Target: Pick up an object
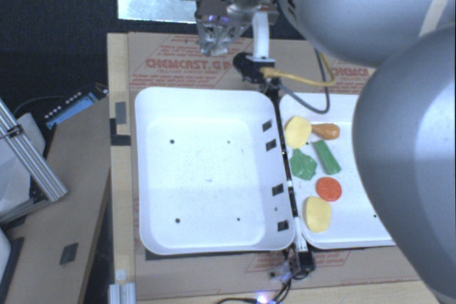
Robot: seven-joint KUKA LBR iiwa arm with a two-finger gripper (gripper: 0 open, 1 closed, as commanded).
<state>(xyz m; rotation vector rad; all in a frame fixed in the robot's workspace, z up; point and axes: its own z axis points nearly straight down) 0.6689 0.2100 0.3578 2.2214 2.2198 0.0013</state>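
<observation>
Several small food-shaped objects lie in the right bin (349, 235) near its left wall: a yellow piece (298, 131), an orange piece (326, 130), a green stick (328, 156), a green leafy piece (303, 165), a red-orange disc (328, 189) and a second yellow piece (317, 214). My gripper (216, 43) hangs high above the back edge of the left bin (153, 224), far from those objects. Nothing shows between its fingers.
The grey arm covers the right side and top of the view, over part of the right bin. A black cable and yellow wire (299, 79) run along the divider. Cardboard lies under both bins. A metal rail (32, 160) stands at the left.
</observation>
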